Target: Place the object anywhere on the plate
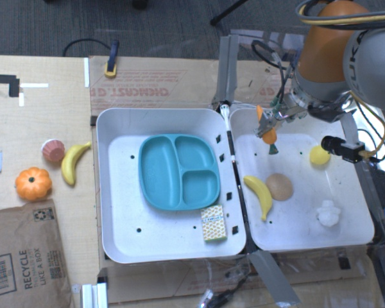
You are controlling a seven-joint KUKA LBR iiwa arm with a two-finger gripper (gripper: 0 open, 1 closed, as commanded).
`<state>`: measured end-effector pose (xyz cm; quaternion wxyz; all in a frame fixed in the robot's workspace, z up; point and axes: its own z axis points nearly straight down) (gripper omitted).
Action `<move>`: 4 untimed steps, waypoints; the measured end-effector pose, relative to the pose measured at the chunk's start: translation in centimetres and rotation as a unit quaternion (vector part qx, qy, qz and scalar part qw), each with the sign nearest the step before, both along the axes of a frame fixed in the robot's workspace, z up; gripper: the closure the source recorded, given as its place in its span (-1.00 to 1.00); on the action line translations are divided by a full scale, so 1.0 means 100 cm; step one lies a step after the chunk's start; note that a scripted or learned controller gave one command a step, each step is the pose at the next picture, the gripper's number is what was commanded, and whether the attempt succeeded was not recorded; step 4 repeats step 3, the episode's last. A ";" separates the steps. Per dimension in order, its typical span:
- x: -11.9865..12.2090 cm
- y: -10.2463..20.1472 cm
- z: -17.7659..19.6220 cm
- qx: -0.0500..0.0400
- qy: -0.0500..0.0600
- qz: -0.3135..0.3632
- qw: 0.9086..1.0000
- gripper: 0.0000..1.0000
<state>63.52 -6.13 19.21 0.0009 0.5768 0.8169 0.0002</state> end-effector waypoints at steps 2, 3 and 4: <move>-0.033 0.117 -0.001 -0.001 0.001 0.050 0.999 1.00; -0.033 0.117 -0.001 0.000 0.001 0.049 0.999 -1.00; -0.033 0.117 -0.001 0.000 0.001 0.049 0.999 -1.00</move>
